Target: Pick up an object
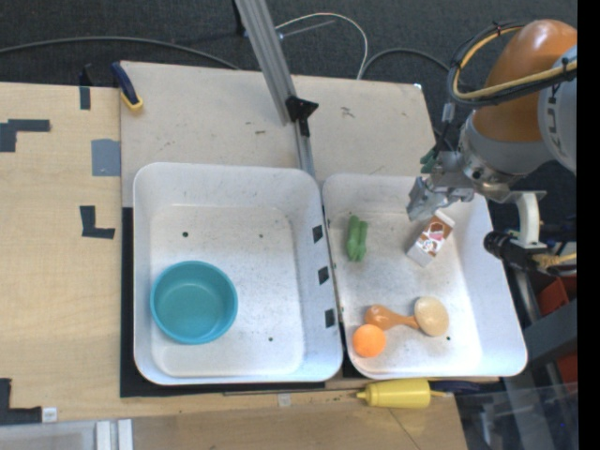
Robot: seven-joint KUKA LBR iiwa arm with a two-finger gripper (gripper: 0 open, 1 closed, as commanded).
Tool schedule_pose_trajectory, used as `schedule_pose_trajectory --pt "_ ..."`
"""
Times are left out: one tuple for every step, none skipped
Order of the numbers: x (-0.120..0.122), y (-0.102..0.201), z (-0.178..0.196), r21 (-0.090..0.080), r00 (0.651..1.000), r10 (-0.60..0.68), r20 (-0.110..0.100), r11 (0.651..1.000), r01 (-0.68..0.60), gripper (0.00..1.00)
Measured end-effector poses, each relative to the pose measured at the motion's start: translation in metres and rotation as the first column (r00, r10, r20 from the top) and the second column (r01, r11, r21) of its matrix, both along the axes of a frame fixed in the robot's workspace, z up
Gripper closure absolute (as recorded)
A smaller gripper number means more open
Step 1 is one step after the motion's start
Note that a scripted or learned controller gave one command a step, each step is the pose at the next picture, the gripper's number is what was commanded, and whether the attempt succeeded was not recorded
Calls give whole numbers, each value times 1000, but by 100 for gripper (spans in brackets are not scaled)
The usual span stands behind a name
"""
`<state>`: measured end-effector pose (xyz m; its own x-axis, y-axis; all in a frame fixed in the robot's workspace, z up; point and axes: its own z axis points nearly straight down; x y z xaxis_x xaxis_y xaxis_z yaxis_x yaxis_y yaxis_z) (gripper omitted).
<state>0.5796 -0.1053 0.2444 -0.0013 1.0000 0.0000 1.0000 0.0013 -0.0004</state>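
The arm reaches in from the right, its orange band up by the top corner, and the hand (pixel 433 198) is down over the far end of the right bin (pixel 487 345). From where I stand I cannot tell how it is set, nor whether it has hold of anything. Just beside and below it, a small white carton (pixel 430 238) with red and brown markings lies tilted on the bin floor near the right wall, very close to the hand's tip; whether they touch I cannot make out.

In the same bin a green block (pixel 356 237) lies near the left wall, well apart from the carton. Nearer the front there is an orange ball (pixel 369 342), and right by it a tan wooden piece (pixel 416 317) with a rounded head and an orange handle pointing toward the ball.

The left bin (pixel 225 181) holds a teal bowl (pixel 194 301), upright, in its front left part.

On the desk (pixel 47 251) at the front edge, just outside the right bin, lies a yellow bottle (pixel 398 394) on its side
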Motion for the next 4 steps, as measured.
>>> schedule_pose_trajectory --pt "-3 48 5 1 1000 4 -1 1000 -4 100" --pt "-17 99 2 1 1000 5 -3 1000 -5 100" --pt "-24 145 -9 0 1000 5 -3 1000 -5 100" --pt "-29 203 -3 1 1000 7 -2 1000 -7 100"
